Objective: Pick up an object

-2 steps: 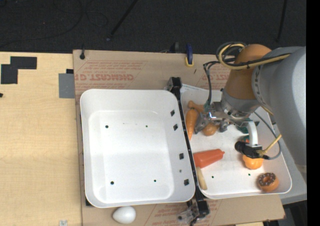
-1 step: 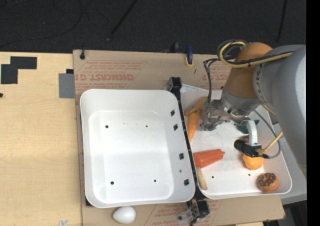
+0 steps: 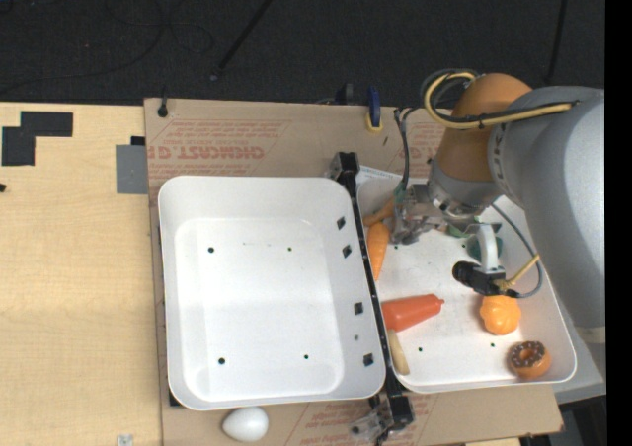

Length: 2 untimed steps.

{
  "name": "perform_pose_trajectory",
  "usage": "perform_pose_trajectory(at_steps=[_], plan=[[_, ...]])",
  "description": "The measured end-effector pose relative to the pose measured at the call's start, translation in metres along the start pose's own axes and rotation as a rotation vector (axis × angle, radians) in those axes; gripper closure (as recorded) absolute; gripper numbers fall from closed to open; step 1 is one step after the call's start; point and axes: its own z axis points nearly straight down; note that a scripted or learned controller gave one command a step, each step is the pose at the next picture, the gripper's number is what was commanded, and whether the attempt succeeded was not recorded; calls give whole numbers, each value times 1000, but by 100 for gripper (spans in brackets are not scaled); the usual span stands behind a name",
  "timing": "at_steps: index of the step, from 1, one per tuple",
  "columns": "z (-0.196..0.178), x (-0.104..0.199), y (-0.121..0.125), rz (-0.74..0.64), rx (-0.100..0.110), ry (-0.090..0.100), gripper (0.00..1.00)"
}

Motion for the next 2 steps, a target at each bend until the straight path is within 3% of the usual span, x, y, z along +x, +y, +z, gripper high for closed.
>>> perform_pose_trajectory(at_steps=[1,2], plan=[[-1,-57,-1,6,-1,-2,100],[-30,-27,0,1,-4,1,100]])
